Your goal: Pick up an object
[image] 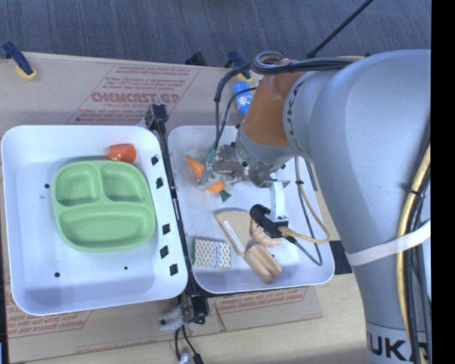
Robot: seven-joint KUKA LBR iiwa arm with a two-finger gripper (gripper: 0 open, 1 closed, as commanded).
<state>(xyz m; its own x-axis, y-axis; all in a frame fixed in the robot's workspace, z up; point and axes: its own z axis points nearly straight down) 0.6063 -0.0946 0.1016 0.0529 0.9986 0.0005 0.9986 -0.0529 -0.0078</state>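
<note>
The arm (349,120) reaches down into the right bin (311,268); gripper (226,165) state unclear.

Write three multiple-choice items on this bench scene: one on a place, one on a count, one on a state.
1. Where does the green plate lie? A) left bin B) right bin C) floor
2. How many compartments does the plate have? A) two B) three C) five
3. How does the plate sit? A) flat, open side up B) flipped over C) leaning on a wall

Answers: 1 A, it rests in the left bin. 2 B, two small wells above one long well. 3 A, its wells face the camera.
</note>
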